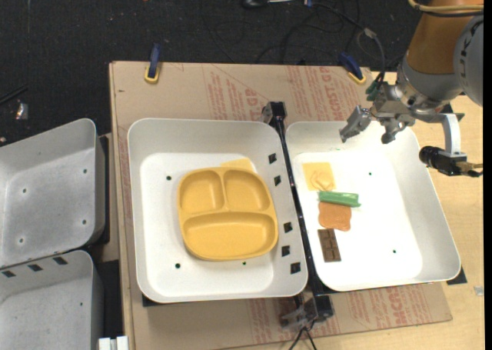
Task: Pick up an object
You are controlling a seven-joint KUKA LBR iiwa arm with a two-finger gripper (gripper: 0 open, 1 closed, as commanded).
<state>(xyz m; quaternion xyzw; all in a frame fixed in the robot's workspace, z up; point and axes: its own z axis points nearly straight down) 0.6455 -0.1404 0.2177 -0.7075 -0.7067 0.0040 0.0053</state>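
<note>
In the right bin [400, 264] lie a pale yellow square piece [317, 175], a green stick-shaped object [339, 198], an orange piece [335, 218] just below it, and a small brown bar [330, 245]. My gripper [370, 130] hangs over the bin's far edge, up and to the right of these items, open with nothing between its fingers. The grey arm with its orange band [442, 29] comes in from the upper right.
The left bin [154, 264] holds a yellow divided tray [227, 213] with a pale yellow sheet [240, 164] peeking out behind it. Black clips run along the divider between the bins. Blue and yellow clamps [153, 71] hold the cardboard base. Grey lids lie at far left.
</note>
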